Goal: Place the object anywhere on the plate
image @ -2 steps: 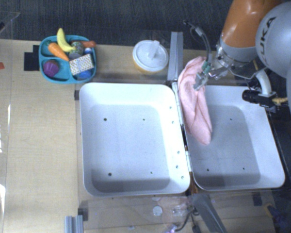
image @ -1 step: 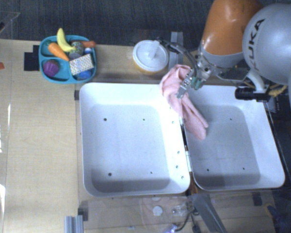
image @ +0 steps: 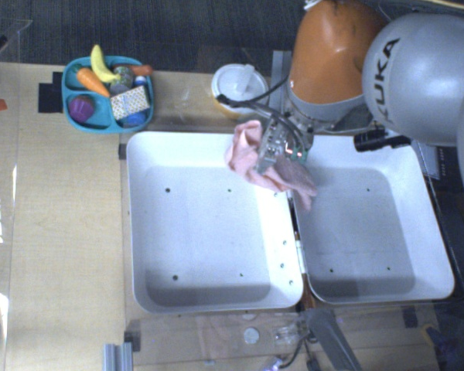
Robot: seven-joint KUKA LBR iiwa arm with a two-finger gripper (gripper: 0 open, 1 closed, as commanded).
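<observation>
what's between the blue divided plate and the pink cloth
In the camera view, a bare stretch of wooden bench top and the left bin's back rim lie between the blue divided plate and the pink cloth; nothing stands there.

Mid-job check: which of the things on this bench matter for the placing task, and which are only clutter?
Belongs to the job:
- crumpled pink cloth, draped over the divide between the bins
- hand, right at the cloth
- blue sectioned plate, on the bench beyond the left bin

Just lying about:
- toy banana, carrot and other bits on that plate
- white cup
- two shallow white bins
</observation>
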